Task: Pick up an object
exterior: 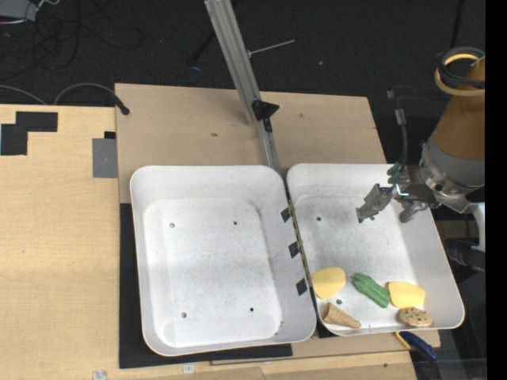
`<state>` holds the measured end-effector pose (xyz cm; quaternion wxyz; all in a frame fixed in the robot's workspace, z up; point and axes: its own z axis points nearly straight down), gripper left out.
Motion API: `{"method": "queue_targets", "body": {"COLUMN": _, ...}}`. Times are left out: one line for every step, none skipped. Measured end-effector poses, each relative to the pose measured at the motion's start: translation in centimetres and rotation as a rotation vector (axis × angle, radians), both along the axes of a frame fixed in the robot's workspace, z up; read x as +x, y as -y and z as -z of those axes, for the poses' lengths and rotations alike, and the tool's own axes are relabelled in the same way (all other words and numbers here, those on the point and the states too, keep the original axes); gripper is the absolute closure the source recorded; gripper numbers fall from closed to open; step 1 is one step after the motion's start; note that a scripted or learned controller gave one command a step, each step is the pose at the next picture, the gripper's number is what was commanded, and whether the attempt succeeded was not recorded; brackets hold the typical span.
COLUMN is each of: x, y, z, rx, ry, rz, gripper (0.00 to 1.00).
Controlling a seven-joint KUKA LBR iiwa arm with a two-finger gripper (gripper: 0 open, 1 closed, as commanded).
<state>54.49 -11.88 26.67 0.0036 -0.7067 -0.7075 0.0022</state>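
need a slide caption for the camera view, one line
KUKA arm's gripper hovers with open jaws over the right bin; five small objects cluster at its near edge.

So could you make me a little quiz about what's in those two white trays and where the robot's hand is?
1. True or false: the green piece lies in the left tray.
2. How many yellow pieces are in the right tray? A one, B two, C four.
3. Fill in: the gripper hangs above the right tray's ___ half, far or near.

Key
1. False: it lies in the right tray, between the two yellow pieces.
2. B: the second yellow piece lies by the round biscuit.
3. Far: the pieces, the cone included, lie along the near edge.
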Motion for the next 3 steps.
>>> {"method": "queue_targets", "body": {"x": 0.1, "y": 0.1, "z": -0.2, "rx": -0.001, "ry": 0.005, "rz": 0.003, "gripper": 0.0}}
{"method": "queue_targets", "body": {"x": -0.4, "y": -0.5, "z": 6.0, "rx": 0.0, "ry": -0.002, "rz": 0.002, "gripper": 0.0}}
{"method": "queue_targets", "body": {"x": -0.1, "y": -1.0, "z": 10.6, "rx": 0.0, "ry": 0.0, "rz": 0.003, "gripper": 0.0}}
